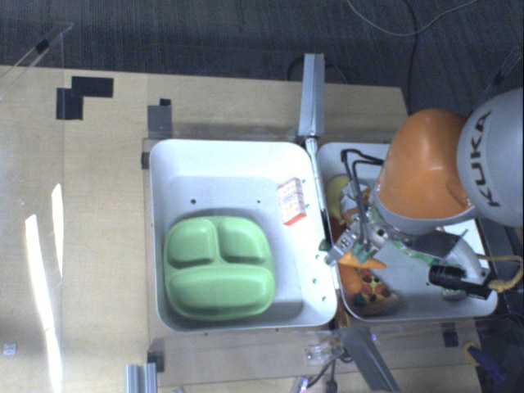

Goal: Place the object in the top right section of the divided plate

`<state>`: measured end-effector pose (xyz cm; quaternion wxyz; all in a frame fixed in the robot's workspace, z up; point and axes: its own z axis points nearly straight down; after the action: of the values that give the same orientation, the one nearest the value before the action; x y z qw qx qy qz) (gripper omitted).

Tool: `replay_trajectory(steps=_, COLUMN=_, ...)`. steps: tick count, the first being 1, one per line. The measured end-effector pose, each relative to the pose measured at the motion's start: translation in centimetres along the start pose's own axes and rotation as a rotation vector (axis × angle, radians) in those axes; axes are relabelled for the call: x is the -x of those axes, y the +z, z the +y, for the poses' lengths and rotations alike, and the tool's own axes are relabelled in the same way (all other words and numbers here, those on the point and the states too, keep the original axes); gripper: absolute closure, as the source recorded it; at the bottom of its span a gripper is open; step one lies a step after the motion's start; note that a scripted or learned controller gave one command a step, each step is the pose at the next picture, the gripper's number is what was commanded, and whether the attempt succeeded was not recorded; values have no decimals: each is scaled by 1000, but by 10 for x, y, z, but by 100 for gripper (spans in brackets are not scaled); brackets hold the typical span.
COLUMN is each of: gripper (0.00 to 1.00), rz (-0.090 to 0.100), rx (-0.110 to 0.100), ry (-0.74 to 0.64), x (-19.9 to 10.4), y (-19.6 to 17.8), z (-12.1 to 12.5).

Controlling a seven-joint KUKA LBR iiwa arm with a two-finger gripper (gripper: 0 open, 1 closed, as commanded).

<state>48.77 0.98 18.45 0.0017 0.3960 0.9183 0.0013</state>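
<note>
Your likeliest task object is the small orange object [363, 262] in the right-hand shallow white bin [483, 305], sitting among a yellow item and a multicoloured one at that bin's left end; in this clutter you can't be sure which piece is meant. It lies directly under the metal two-finger gripper [354, 240], touching or nearly so. I cannot tell how the gripper is set, nor whether it grips anything, since the grey arm with its orange band [422, 166] covers much of that bin.

The relation to watch: the light green divided plastic plate [219, 264] sits in the left-hand white bin [164, 170], at about nine o'clock from the gripper, across the wall between the bins. Its top right section [244, 240] is the compartment nearest the gripper. A small red-and-white packet [291, 201] lies at one o'clock from the plate, on the same worktop side.
</note>
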Motion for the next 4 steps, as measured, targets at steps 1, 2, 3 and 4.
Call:
replay_trajectory(steps=1, gripper=100, rz=0, rx=2, ry=-136, x=-9, y=0, z=117)
replay_trajectory(steps=2, gripper=0, rz=0, rx=2, ry=-135, x=-9, y=0, z=117)
replay_trajectory(steps=3, gripper=100, rz=-3, rx=8, ry=-137, x=-8, y=-12, z=119)
replay_trajectory(steps=4, gripper=100, rz=-2, rx=1, ry=-249, x=11, y=-1, z=17)
